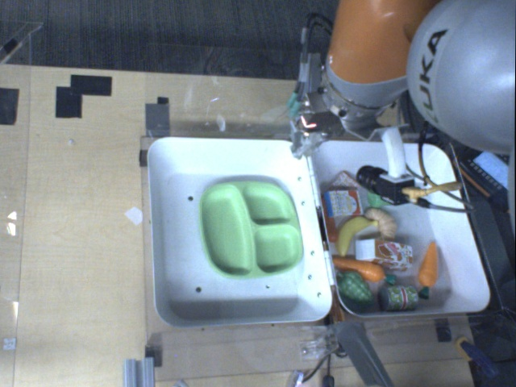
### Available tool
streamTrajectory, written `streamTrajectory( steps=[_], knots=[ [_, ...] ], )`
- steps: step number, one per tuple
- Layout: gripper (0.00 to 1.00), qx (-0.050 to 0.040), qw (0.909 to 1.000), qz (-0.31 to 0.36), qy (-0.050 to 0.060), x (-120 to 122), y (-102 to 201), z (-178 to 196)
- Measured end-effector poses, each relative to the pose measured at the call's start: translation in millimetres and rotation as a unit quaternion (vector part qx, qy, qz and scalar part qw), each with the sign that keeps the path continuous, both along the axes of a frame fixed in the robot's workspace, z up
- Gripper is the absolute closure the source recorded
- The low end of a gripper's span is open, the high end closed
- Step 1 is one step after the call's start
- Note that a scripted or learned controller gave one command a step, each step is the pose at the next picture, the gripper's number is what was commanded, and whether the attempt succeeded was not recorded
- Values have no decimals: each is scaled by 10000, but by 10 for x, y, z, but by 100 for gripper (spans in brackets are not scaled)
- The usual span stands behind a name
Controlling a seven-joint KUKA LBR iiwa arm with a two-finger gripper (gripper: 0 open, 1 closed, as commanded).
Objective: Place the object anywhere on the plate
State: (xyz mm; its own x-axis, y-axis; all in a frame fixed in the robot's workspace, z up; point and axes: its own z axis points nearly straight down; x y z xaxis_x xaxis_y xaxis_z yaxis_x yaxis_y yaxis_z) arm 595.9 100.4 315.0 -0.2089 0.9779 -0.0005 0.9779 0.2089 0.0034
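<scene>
Two bins point(161, 216); one plate point(250, 228); two carrots point(359, 268).

Bench point(81, 240): pale wood, bearing both bins.
Black marks point(76, 93): far left of the bench, well apart from the bins.
Floor point(161, 14): dark, beyond the bench.

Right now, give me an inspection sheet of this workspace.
Surface: pale wooden bench with two white bins side by side.
Job's things: green plate with three compartments in the left bin, nothing on it. Objects lie in the right bin.
Clutter: banana, two carrots, carton, small packets and green items in a heap.
Grippers: gripper hangs over the far edge between the bins; nothing seen in it.
Cables: thin wires cross the right bin.
Surroundings: black marks on the bench, dark floor beyond.
</scene>
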Motion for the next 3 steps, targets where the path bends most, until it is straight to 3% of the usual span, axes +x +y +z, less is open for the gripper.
streamTrajectory(
  steps=[1, 2, 3],
  knots=[
    [100, -1, 9996, -272, 16, -419, -83, -702],
    [100, -3, 9817, 1905, -2, 22, 65, -690],
    [100, -5, 9696, 2445, 1, -290, 92, -744]
  ],
)
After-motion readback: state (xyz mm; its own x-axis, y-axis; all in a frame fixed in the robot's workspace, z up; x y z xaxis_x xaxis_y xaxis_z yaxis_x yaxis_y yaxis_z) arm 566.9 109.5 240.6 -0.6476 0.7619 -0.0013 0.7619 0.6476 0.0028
